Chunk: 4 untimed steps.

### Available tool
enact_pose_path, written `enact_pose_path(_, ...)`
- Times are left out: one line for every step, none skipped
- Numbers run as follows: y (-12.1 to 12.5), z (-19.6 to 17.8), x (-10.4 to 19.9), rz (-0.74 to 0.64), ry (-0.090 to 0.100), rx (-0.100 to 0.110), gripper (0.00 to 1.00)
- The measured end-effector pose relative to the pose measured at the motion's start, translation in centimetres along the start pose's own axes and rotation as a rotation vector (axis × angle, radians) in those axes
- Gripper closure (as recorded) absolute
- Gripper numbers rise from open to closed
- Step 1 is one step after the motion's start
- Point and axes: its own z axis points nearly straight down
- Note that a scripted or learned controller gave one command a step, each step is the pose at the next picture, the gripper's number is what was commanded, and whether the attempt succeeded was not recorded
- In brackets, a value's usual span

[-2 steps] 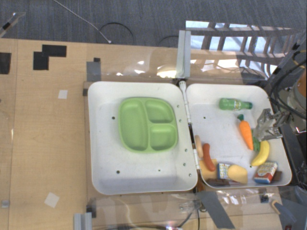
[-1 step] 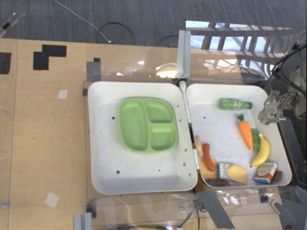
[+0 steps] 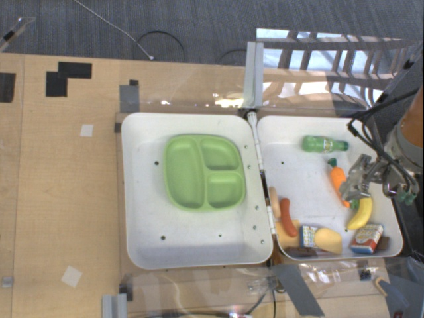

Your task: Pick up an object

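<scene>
Counter (image 3: 59, 197): pale wood surface carrying two shallow white bins side by side.

Left white plastic bin (image 3: 142, 237): holds one light green plastic plate with three compartments (image 3: 203, 171), lying flat near the bin's middle.

Right white plastic bin (image 3: 295, 174): holds the loose items.
- Green plastic bottle (image 3: 323, 144), lying on its side near the far wall.
- Orange toy carrot (image 3: 338, 181), right of the bin's middle, partly covered by the gripper.
- Yellow toy banana (image 3: 361, 214), just beside the carrot's near end, pointing towards the near right corner.
- Small red, white and blue carton (image 3: 366, 238), in the near right corner, just past the banana's tip.
- Pale yellow rounded item (image 3: 329, 240), against the near wall, left of the carton.
- Small blue and yellow box (image 3: 309, 235), touching the rounded item's left side.
- Red sausage-shaped piece (image 3: 286, 212) and a tan-orange piece (image 3: 286, 229) beside it, close to the bin's left wall; the two cannot be told apart cleanly.

Grey metal two-finger gripper (image 3: 353, 185): reaches in from the right, low over the right bin, between the carrot and the banana's upper end. Fingers: whether they are spread or closed cannot be told, nor whether anything is gripped.
</scene>
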Motion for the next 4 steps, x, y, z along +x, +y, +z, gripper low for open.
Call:
enact_pose_path(1.1,-0.7,0.2,-0.215,-0.004,0.000,1.00)
enact_pose_path(-7.2,5.1,-2.0,-0.532,0.002,0.001,1.00)
enact_pose_path(-5.7,-1.7,-6.5,-0.101,-0.007,0.001,1.00)
enact_pose_path(-2.2,-1.5,-15.2,-0.085,-0.003,-0.001,1.00)
